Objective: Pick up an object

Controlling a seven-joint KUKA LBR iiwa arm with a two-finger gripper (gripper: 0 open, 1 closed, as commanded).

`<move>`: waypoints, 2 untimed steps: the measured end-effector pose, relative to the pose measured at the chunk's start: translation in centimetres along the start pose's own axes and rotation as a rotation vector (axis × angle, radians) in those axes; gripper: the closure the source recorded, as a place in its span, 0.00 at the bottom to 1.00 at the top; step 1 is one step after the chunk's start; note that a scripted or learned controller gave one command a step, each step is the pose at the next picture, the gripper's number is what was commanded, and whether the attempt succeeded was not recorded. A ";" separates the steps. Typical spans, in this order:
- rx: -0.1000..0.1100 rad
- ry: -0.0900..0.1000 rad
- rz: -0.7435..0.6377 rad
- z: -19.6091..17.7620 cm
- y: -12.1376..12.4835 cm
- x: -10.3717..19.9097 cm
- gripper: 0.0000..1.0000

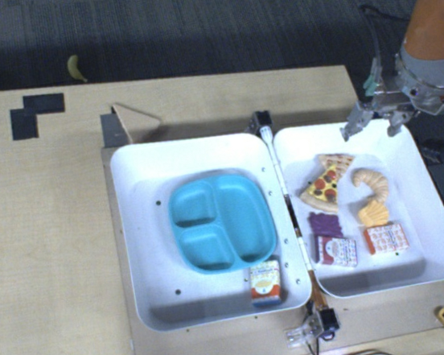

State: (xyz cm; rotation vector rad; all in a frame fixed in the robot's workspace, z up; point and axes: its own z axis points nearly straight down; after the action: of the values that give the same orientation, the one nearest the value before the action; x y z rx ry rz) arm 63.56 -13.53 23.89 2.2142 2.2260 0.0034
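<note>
**benchwatcher:** Camera view has the hand hanging over the far rim of the right bin, fingers spread wide with nothing between them. All the pickable stuff sits nearer the camera than the hand: the pizza slice is closest, down and to its left, and the croissant is almost straight below it. Past those are a yellow wedge, a purple piece and two small packets.

**gripnerd:** So no grasp yet, I'd say. What worries you?

**benchwatcher:** Crowding, mostly. The pizza slice and purple piece are touching, same for the croissant and yellow wedge, so a finger coming down could land on a neighbour and just shove things. The flat packets look hard to get fingers under, too. Also the hand is right at the bin wall, so a straight drop from there probably closes on air or clips the rim.

**gripnerd:** And the left bin?

**benchwatcher:** Blue tray and a small carton, well away from the hand.
</note>
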 end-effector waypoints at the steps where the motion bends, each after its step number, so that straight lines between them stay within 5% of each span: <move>1: 0.003 0.000 0.004 12.8 -10.7 -4.1 0.00; 2: -0.003 0.000 0.001 11.6 -10.4 -4.0 1.00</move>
State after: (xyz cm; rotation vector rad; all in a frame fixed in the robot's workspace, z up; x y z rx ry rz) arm 53.18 -17.58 12.25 2.2142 2.2227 0.0063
